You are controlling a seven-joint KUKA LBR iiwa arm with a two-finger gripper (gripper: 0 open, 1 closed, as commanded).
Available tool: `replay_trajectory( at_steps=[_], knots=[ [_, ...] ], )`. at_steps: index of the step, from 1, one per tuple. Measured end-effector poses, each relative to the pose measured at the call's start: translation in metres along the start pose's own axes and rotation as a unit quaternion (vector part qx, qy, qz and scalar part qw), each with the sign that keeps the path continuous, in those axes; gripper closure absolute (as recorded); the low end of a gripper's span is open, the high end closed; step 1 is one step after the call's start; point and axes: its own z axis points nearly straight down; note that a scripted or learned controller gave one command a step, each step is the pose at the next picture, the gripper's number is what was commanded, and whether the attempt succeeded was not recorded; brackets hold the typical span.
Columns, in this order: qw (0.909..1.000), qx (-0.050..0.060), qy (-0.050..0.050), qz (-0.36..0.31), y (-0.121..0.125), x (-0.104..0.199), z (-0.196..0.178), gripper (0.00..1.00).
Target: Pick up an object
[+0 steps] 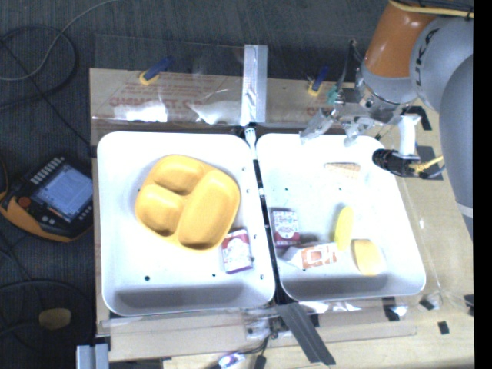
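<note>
Hovering at the right bin's [400,206] 12 o'clock rim, the gripper [332,127] shows jaws spread wide, holding nothing; yellow banana [344,225] lies below.

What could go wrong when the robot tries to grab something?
1. The gripper sits at the far rim of the right bin, while most items lie near the front, so it may close on nothing.
2. The red packet lies close to the bin's left wall, which may block a finger.
3. The yellow block and yellow piece lie close together, so grabbing one might nudge the other.
</note>
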Motion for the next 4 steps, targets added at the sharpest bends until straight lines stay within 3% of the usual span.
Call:
replay_trajectory(
  at_steps=[1,2,3,4],
  knots=[
    [0.9965,0.0,-0.001,-0.084,-0.053,-0.04,0.074,0.0],
    [1.0,-0.007,-0.001,-0.004,-0.118,-0.056,0.127,0.0],
    [0.9999,-0.01,-0.003,0.0,-0.152,-0.064,0.127,0.0],
    [0.9999,-0.01,-0.002,0.0,-0.151,-0.064,0.118,1.0]
  ],
)
